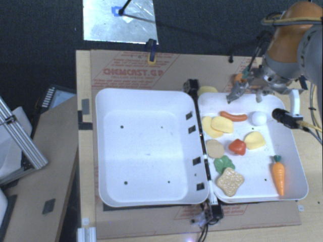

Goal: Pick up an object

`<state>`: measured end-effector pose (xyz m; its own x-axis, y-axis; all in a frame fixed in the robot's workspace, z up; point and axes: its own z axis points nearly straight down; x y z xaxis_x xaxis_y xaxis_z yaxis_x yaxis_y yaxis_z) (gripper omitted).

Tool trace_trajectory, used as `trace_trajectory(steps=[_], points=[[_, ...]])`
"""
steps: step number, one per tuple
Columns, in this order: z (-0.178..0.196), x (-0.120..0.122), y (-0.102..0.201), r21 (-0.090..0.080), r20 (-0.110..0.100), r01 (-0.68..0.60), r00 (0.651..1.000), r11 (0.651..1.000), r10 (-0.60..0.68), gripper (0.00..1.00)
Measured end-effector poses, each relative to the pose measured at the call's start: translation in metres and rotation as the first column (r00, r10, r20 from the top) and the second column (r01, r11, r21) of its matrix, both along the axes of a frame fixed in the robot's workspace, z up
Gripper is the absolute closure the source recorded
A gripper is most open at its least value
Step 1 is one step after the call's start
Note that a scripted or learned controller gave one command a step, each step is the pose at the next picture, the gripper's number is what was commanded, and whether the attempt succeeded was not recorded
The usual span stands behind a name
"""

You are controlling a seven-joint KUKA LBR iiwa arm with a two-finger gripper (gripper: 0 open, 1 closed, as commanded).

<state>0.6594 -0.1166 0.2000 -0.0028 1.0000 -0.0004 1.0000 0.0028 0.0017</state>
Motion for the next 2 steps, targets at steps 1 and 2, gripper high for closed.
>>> trace_trajectory(steps=[1,2], points=[[-0.122,0.007,0.029,0.003,-0.008,-0.003,1.0,1.0,0.003,0.0],[-0.1,0.013,0.026,0.0,0.009,-0.004,1.0,1.0,0.004,1.0]])
